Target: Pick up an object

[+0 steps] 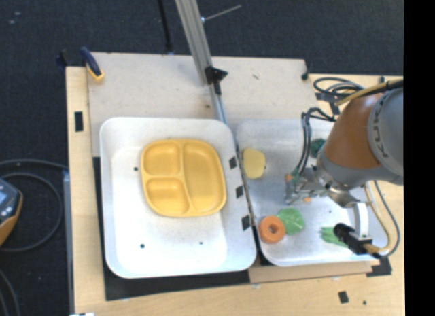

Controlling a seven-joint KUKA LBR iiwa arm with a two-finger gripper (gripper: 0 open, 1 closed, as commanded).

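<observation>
Orange ring (272, 230), small with a dark centre hole, lies lower centre in the right bin (272, 134), touching a green piece (292, 220). A pale yellow lump (253, 163) sits upper left there. Left bin (129, 253) holds a yellow compartment tray (183, 177). Gripper (299, 189): state cannot be determined.

we look down on a pale wooden bench (156, 87) standing on dark speckled carpet (34, 9). a slanted metal post (190, 15) rises from the bench's far side. black cables (30, 179) loop across the floor at left, beside a rounded orange-edged device (7, 209). light falls evenly.
</observation>
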